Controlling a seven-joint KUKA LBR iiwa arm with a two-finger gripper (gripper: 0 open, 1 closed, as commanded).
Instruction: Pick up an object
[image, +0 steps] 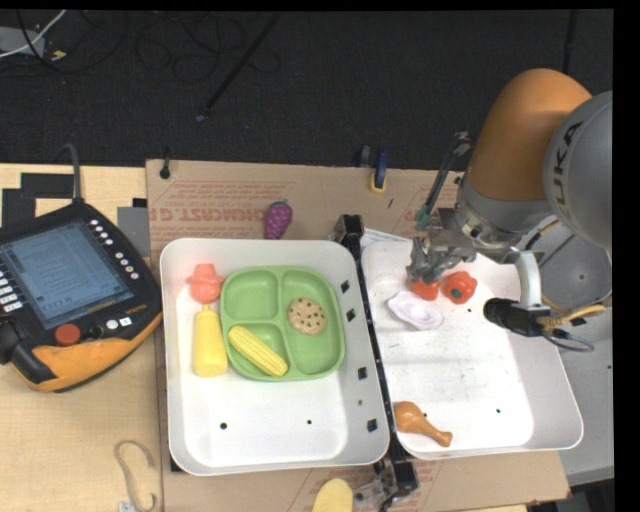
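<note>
Count time: two white bins, a left bin (190, 420) and a right bin (540, 420). In the left, one green tray (283, 288), and on it one corn cob (258, 350) and one cookie (307, 316). Beside the tray, one yellow bottle (208, 342) and one pink toy (204, 283). Over to the right bin: two red-orange pieces (459, 288), one white object (416, 312), one drumstick (422, 423). Outside the bins, one purple grape bunch (278, 219), one yellow item (333, 494) at the bottom edge, one pendant (70, 290) on the surface.
</note>
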